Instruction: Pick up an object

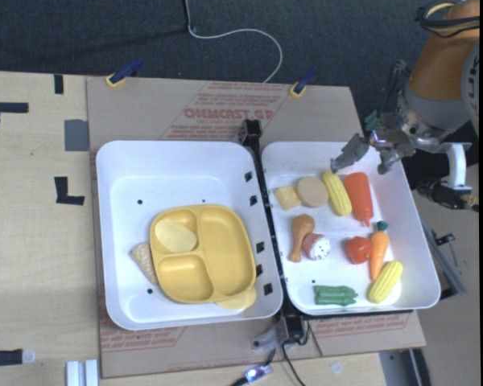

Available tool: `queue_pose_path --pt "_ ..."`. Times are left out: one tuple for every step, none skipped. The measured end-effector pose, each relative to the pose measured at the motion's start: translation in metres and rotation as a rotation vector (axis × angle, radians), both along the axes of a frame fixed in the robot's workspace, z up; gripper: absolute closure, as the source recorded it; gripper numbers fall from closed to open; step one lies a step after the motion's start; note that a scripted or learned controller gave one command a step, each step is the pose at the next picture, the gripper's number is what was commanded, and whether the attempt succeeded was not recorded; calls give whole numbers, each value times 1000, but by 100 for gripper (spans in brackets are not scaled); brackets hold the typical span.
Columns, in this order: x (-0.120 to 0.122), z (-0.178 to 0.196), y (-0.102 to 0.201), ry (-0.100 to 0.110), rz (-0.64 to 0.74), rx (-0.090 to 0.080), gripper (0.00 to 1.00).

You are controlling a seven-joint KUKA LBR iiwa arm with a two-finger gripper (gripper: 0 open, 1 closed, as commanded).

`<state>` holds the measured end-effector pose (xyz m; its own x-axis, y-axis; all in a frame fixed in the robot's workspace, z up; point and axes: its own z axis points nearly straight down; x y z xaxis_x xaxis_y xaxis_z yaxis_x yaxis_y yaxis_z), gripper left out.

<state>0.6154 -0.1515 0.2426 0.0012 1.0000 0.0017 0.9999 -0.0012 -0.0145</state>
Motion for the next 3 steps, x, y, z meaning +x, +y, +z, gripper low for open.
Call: queue_pose_path --pt "2 8 0 -13 2 -2 0" --pt "12 -49 2 -8 5 -2 0" --pt "10 -94 8 -9 4 -2 0"
